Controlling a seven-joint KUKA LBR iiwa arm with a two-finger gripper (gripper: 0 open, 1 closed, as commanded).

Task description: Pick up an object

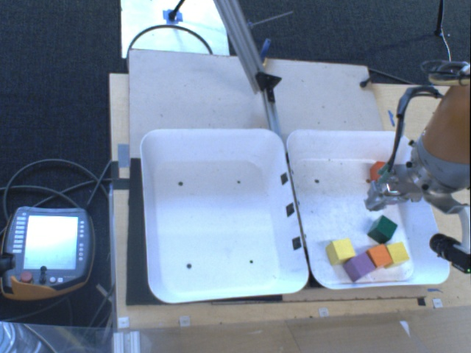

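The gripper (380, 199) hovers just above the green cube (383, 229); finger spacing I cannot tell. Approach step, probably; next comes descent onto that cube.

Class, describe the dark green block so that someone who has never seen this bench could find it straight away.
Start at the right-hand white bin, the one the grey arm reaches over. Look just below the gripper, toward the bin's near right part, for the green block. It sits alone slightly above the cluster of yellow, purple and orange blocks, and is the only dark green one.
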